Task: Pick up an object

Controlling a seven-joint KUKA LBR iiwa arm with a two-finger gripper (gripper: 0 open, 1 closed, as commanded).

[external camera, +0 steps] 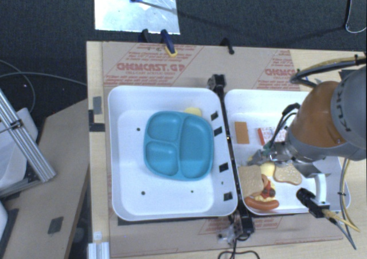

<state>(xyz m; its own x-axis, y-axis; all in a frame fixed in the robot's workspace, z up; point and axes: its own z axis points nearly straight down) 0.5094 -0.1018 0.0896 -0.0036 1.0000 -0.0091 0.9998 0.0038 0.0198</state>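
While the arm (327,123) reaches in from the right over the right bin (252,100), its pincer (267,156) hangs low above the cluster of toy food near that bin's front edge; whether the pincer is released or clenched cannot be told from this slant, and nothing can be seen between its tips. Just below the pincer lies a small yellow piece (267,169), touching a slice of brown bread (250,179) on its left and near a paler slice (288,175) on its right. In front of these — against the bin's near wall — rests a hot dog (262,201) with a red sausage. Farther back lie an orange block (242,132) and a small red-and-white packet (265,135), apart from each other. The left bin (123,137) holds a blue divided plate (178,144), with a yellow item (193,112) partly hidden behind its far rim. Both bins sit side by side on a cardboard sheet (149,66) covering the counter (69,137).
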